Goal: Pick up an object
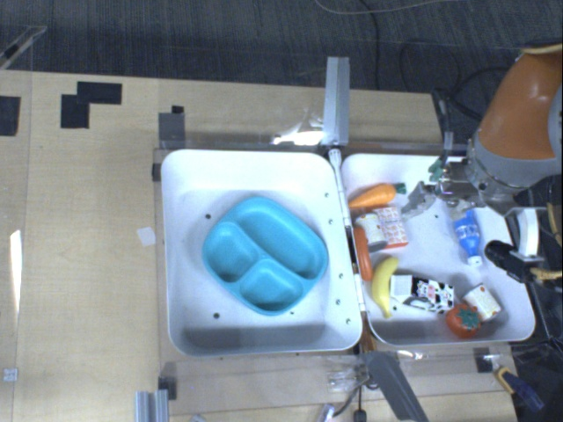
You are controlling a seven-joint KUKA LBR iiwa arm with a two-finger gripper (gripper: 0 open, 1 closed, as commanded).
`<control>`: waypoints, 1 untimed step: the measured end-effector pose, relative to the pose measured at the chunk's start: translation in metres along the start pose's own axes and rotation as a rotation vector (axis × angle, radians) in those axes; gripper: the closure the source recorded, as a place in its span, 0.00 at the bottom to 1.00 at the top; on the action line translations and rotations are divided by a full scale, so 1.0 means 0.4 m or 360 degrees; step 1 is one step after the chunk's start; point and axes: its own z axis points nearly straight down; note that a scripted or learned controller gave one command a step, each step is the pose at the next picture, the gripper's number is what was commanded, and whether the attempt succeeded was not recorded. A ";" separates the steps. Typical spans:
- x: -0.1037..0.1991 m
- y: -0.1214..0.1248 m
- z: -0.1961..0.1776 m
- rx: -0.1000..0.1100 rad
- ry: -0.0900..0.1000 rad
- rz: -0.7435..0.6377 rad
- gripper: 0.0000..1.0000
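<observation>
Two bins are sitting on the desk; I'm hovering my pincer (428,192), fingers spread and grasping nothing, over the right bin (528,323), just right of the carrot (373,197).

Arm (528,112) cropped at right; hand (420,199) perhaps blurred.
</observation>
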 end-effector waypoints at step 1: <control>0.021 0.040 0.245 -0.0061 -0.0013 -0.0255 0.00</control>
